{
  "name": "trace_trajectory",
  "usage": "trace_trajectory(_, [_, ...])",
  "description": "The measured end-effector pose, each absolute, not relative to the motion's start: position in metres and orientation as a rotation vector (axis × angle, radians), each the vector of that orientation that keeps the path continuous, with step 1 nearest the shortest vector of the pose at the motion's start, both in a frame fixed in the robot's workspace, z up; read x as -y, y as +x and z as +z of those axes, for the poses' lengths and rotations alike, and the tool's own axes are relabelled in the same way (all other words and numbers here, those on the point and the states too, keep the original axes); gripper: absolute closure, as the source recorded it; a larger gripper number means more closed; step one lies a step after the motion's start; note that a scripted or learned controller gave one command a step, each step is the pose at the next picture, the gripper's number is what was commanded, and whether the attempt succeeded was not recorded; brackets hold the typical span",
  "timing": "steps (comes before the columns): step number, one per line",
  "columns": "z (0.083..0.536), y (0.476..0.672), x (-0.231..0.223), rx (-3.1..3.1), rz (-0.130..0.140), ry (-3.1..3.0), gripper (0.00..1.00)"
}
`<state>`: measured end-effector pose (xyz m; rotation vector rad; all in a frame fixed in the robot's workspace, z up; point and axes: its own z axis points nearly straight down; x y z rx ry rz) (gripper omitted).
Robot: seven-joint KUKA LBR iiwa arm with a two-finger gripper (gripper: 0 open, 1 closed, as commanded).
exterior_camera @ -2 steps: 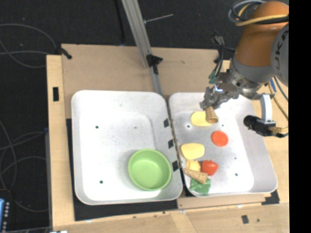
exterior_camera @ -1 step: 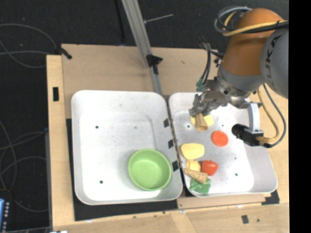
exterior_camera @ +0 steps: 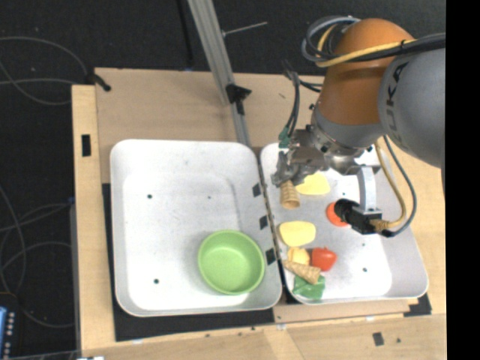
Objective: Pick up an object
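Bench (exterior_camera: 172, 103) of pale wood is seen from above, bearing two shallow white bins side by side. The left bin (exterior_camera: 165, 178) holds a green bowl (exterior_camera: 231, 262), set upright near its lower right corner, close to the wall shared with the other bin. The right bin (exterior_camera: 390, 272) holds the small objects. A ridged tan cone-like piece (exterior_camera: 290, 196) lies just below the gripper (exterior_camera: 289, 172), beside a pale yellow piece (exterior_camera: 315, 184) that is partly covered by the arm's wrist. An orange-red round object (exterior_camera: 335, 212) is placed to the right of these, touching or just beside a black fitting on the arm. Lower down a yellow lemon-like object (exterior_camera: 298, 233) rests near the bin's left wall, and below it a cluster is gathered in the lower left corner: a small yellow piece (exterior_camera: 298, 256), a red object (exterior_camera: 323, 258), a second tan cone (exterior_camera: 305, 271) and a green item (exterior_camera: 310, 290) (these are pressed together, and their edges are hard to separate). The arm (exterior_camera: 367, 81) is reached in from the right, its orange band above the wrist, and the gripper is hung over the upper left part of the right bin. Whether anything is clamped cannot be told, since the tool's state is hidden by its own dark body
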<state>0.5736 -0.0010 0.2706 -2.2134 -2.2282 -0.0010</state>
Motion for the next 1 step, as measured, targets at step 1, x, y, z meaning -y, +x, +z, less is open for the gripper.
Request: trace_trajectory(1, [0.2741,0.5583,-0.0483,2.227,-0.003,-2.213,1.0])
